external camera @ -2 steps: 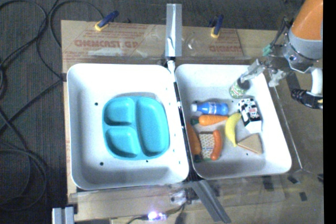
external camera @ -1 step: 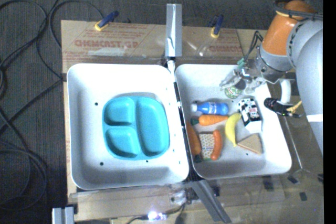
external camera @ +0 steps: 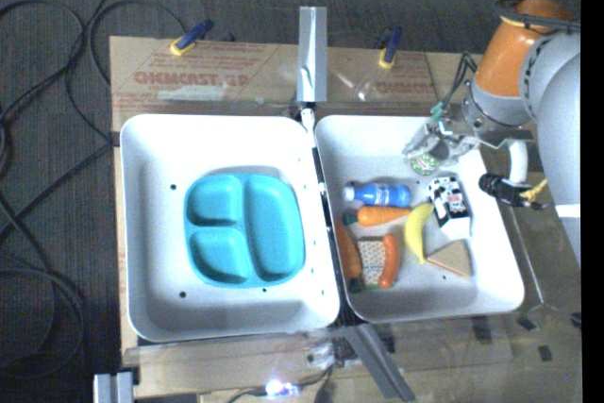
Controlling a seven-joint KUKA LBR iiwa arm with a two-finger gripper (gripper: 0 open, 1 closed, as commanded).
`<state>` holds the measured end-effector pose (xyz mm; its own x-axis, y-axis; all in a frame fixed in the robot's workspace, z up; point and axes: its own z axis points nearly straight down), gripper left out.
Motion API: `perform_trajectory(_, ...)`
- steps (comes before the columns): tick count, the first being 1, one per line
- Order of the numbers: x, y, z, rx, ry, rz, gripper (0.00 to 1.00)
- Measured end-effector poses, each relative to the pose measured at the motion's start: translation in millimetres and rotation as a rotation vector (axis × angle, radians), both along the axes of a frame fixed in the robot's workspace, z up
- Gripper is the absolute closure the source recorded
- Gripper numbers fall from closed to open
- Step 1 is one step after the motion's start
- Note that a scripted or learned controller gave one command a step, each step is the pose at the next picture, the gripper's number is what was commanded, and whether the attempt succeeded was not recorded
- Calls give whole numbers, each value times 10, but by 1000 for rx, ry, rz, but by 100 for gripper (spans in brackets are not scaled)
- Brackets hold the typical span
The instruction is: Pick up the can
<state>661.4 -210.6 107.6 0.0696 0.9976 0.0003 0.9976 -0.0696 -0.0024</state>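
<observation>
Okay, gripper sits over the can; can't tell finger state. I'd center, drop straight, clear of the bottle.

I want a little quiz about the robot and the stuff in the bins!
1. True or false: the blue divided plate lies in the left bin.
2. Which lies right beside the carrot: A) the blue bottle B) the clamps?
3. Fill in: the hand is over the ___ bin's far end, where the can sits.

Key: 1 true; 2 A; 3 right.
</observation>
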Motion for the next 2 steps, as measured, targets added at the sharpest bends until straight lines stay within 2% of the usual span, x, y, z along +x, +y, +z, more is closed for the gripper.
perform_trajectory(1,16,643,790,-1,0,-162,100)
perform_trajectory(2,-103,658,1663,-3,0,-202,100)
